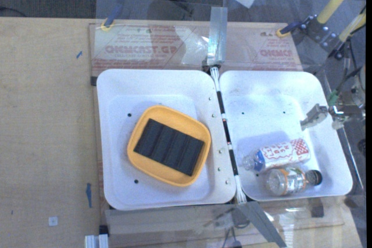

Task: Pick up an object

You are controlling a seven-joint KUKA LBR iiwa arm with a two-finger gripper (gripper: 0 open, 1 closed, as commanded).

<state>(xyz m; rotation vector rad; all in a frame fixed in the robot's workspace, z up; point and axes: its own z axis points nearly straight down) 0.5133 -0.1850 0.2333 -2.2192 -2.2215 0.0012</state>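
A yellow square dish [137, 137] holding a black ridged pad [170, 147] lies in the left bin [116, 90]. In the right bin [261, 90], near its front, lie two clear bottles side by side. One has a red-and-white label [282, 153]. The other has a black cap and an amber tint [289, 180]. My gripper [314, 116] pokes in as a small grey shape at the right bin's right wall. It sits above and to the right of the bottles and apart from them.
A metal bracket [217, 38] stands at the back, where the bins meet. Clear plastic sheeting covers the board behind them. Yellow rods and clamps [325, 14] crowd the upper right. The wooden bench [40, 125] stretches to the left.
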